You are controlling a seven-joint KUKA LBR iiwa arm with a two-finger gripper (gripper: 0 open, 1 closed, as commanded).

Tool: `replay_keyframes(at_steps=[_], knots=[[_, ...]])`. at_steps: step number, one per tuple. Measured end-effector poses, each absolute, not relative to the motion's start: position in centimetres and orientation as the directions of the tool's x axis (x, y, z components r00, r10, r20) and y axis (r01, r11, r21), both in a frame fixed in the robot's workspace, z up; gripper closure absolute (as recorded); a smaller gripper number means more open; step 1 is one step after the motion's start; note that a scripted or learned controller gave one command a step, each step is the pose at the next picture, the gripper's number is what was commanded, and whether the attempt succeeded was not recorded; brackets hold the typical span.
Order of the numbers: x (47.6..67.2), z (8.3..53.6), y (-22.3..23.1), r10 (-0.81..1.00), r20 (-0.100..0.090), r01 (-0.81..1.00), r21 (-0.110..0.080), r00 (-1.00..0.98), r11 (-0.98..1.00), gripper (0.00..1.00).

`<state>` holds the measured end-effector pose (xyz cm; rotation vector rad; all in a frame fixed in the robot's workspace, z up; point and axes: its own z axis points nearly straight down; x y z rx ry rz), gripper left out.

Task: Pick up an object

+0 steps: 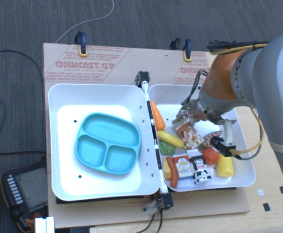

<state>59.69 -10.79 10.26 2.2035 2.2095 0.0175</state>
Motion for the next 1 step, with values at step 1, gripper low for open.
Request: replay_keyframes(at_steps=[1], knots=[[51.43, 18.45, -7.44, 1.0, 0.0, 1.0, -0.001, -0.001, 0.001, 1.0]])
